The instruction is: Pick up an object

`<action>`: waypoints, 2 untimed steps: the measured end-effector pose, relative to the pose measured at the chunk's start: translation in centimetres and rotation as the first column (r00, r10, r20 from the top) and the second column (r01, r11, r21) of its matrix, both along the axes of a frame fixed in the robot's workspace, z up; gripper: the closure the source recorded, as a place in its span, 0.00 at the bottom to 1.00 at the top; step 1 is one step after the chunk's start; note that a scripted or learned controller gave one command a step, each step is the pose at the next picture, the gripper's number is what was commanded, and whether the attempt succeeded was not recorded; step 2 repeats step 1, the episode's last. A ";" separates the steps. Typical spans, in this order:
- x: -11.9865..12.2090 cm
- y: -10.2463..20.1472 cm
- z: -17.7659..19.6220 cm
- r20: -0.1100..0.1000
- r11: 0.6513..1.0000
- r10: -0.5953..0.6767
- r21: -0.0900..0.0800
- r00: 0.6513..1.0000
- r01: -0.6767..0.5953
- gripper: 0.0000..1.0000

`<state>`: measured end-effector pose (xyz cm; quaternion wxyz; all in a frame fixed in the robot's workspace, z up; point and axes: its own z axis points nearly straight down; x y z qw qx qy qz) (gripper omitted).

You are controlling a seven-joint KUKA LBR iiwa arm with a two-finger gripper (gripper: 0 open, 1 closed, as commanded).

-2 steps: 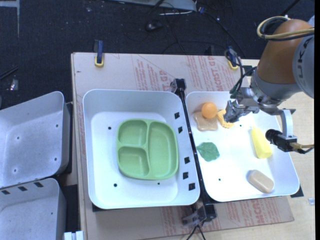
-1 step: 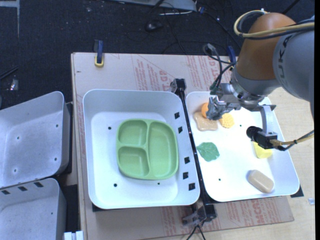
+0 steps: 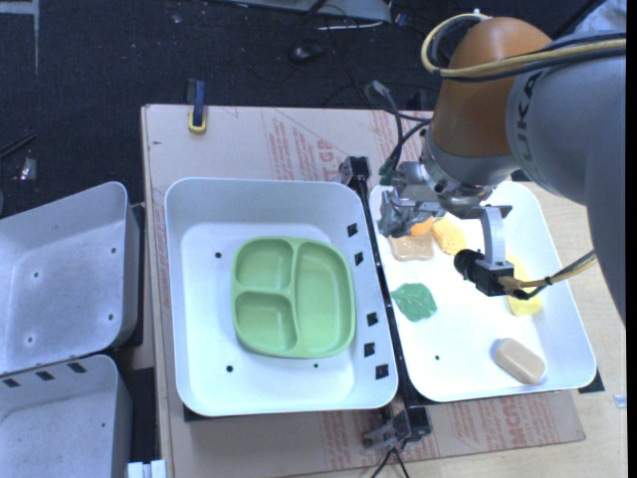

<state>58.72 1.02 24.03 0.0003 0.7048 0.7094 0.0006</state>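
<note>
A grey arm (image 3: 557, 78) fills the upper right, its gripper (image 3: 406, 212) low in the right bin (image 3: 557, 366) over crowded orange and yellow pieces (image 3: 438, 235), grip state impossible to tell; crowding could spoil the pick, while a green tray (image 3: 295, 297) sits centre.

Tan oval soap (image 3: 520, 359), flat, right bin's (image 3: 567, 297) front.

Both bins, left (image 3: 189, 297) and right (image 3: 567, 307), looked like smooth white plastic with a faint sheen. The green divided tray (image 3: 295, 297) appeared matt plastic. The tabletop (image 3: 269, 137) resembled bare, printed cardboard or board. The arm's orange band (image 3: 483, 78) was glossy.
</note>
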 end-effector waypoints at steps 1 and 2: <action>0.3 4.7 0.4 0.000 1.000 0.000 0.000 1.000 0.000 1.00; 0.3 4.7 0.4 0.000 1.000 0.000 0.000 1.000 0.000 1.00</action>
